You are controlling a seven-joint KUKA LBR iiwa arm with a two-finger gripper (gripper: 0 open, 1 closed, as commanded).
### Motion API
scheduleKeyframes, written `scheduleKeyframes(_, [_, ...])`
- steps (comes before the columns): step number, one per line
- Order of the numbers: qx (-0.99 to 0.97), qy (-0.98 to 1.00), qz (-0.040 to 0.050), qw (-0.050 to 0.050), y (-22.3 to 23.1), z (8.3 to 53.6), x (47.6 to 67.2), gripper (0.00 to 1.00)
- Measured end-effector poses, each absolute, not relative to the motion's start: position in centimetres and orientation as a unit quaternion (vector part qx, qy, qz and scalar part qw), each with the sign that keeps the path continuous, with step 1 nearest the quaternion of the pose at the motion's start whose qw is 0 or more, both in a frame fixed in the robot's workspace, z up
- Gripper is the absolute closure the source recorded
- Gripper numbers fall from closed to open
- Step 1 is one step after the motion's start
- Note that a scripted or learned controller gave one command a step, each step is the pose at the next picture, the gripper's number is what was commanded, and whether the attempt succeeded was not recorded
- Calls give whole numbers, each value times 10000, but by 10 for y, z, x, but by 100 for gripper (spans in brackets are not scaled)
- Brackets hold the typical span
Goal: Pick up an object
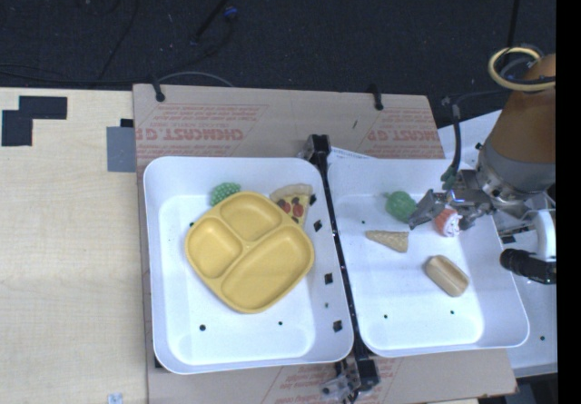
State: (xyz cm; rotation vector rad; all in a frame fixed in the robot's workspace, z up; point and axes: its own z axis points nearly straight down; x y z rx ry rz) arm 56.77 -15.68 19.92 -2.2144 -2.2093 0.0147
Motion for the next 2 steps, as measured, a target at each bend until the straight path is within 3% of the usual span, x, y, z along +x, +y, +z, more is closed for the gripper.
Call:
scheduleKeyframes(1, [-7070,-7072,8,15,-157,207,571,0])
scheduleKeyframes(2, [-7059,-7083,21,37,-150,151,578,0])
